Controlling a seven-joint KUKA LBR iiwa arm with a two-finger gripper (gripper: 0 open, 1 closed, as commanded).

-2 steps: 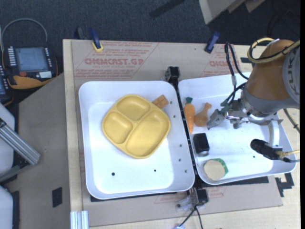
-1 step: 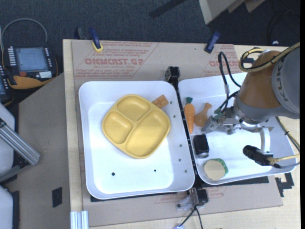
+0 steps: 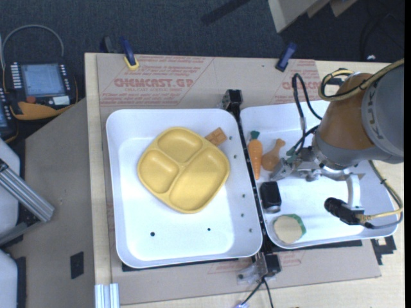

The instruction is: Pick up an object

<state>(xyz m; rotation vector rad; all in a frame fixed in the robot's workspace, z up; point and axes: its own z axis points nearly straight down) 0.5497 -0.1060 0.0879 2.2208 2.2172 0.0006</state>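
Camera view: arm reaches in from the right over the right bin, its gripper low near the bin's middle; cannot tell whether the fingers are open or closed. In the right bin, along its left side: carrot far, tan piece just right of it, black block nearer, round disc nearest. Left bin holds a yellow tray, with a small brown block at its far right edge.

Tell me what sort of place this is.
Probably a robotics lab test bench: a robot arm reaches over two white bins of toy food, and a teach pendant sits beside the bench.
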